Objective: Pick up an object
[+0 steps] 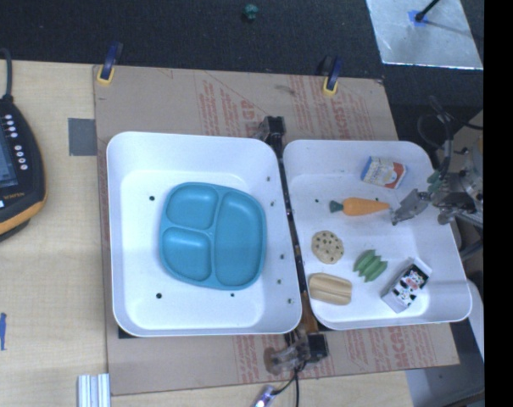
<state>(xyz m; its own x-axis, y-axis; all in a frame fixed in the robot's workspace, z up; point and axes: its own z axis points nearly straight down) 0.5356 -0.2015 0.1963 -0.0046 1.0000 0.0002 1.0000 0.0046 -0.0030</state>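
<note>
I have the gripper (406, 208) low over the right bin (443, 312), at about three o'clock in it, and I cannot tell whether it is spread or pressed together. Nothing sits in it. The nearest pick is the carrot (359, 207), just beside it toward nine o'clock. I'd centre over the orange body, turn the wrist across its long axis, then descend straight. The small carton (382, 172) at twelve o'clock of the carrot looks close enough to snag.

Arm (464, 185) cut off — right edge
</note>
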